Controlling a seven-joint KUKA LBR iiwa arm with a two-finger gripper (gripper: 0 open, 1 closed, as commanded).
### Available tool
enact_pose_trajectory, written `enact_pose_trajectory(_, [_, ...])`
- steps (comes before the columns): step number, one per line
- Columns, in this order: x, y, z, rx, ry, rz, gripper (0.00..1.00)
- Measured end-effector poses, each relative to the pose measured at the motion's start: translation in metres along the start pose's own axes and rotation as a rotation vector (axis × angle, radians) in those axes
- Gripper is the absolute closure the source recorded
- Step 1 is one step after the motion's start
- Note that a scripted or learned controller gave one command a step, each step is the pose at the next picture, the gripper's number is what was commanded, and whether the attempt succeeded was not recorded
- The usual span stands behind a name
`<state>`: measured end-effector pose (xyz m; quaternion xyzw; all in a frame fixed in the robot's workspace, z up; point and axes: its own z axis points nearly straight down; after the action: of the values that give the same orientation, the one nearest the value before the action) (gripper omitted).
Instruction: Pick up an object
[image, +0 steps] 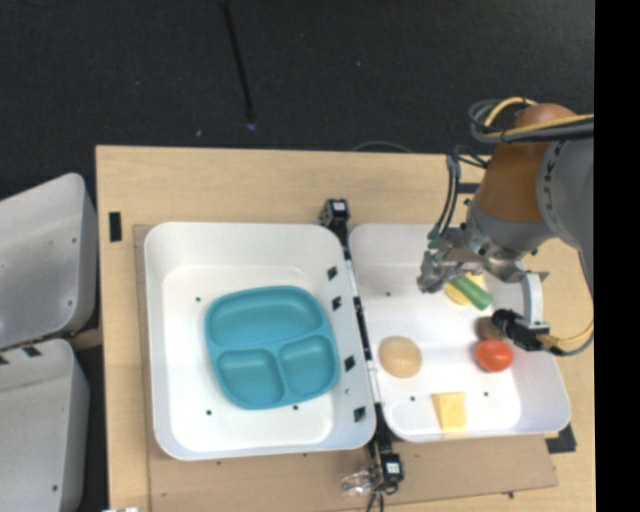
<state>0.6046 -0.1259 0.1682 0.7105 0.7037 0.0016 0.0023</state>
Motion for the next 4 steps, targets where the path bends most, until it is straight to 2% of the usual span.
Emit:
enact_pose_trajectory(1, [-0.005,-0.008,-0.056,-0.002,-0.001,0.004,1.00])
enact_pose_trajectory(2, [-0.006,-0.007,-0.091,0.001,0.000,-0.004,1.00])
enact_pose_trajectory(3, [0.044,-0.018,-0.099,0.005,0.002,-0.016,1.00])
enact_pose_trajectory(4, [0.094,-0.038,-0.088,0.006,0.002,-0.015,1.00])
